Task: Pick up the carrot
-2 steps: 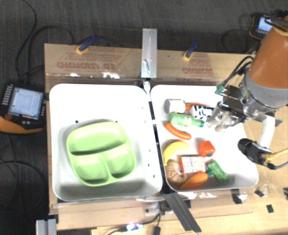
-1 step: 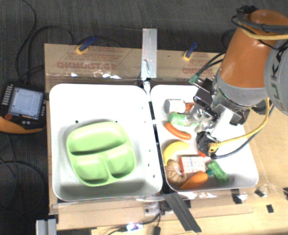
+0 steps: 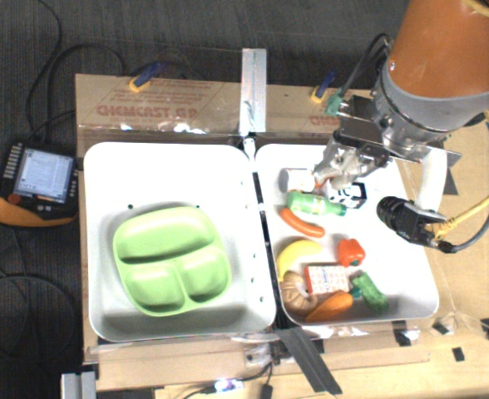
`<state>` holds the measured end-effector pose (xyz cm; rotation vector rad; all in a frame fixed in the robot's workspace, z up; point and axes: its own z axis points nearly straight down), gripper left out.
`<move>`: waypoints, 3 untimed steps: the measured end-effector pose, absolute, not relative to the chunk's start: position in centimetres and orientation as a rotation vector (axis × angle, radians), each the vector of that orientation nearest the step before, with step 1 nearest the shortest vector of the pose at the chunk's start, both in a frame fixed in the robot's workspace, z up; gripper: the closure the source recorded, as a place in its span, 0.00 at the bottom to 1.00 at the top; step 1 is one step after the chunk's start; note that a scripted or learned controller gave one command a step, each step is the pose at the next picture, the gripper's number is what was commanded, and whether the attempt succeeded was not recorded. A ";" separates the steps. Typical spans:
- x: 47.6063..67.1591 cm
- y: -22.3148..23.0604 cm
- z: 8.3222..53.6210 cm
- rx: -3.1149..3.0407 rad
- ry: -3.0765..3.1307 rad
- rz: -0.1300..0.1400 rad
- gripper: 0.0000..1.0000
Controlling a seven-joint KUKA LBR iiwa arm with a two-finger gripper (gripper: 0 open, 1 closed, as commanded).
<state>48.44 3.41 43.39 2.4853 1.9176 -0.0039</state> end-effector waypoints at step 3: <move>48.3 -8.3 31.2 2.625 1.733 -0.013 1.00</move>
